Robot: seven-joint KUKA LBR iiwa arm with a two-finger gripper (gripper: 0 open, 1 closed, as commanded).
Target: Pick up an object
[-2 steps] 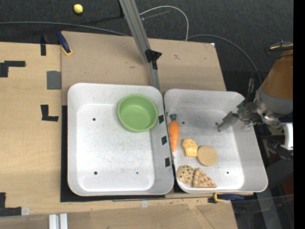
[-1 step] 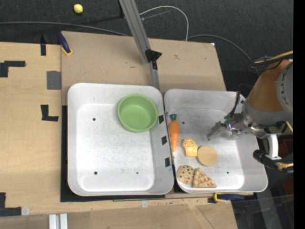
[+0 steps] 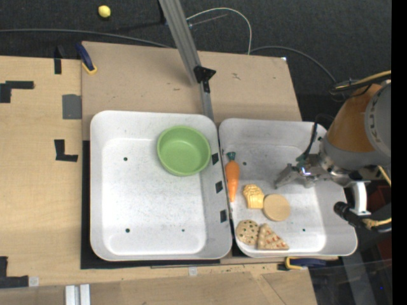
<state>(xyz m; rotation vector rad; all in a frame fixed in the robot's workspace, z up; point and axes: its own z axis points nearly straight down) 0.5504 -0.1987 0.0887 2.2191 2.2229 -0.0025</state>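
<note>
Pincer sits low in the right bin, pointing left, fingers spread apart with nothing between them. Items cluster along that bin's left and front: orange carrot with a green top lying against the left wall; pale yellow ridged piece just right of it; round tan disc touching that piece, just below the pincer tips; chip-speckled cookie and triangular pizza slice side by side at the front edge. Green bowl upright in the left bin, near its back right corner. Both bins on the table.
</note>
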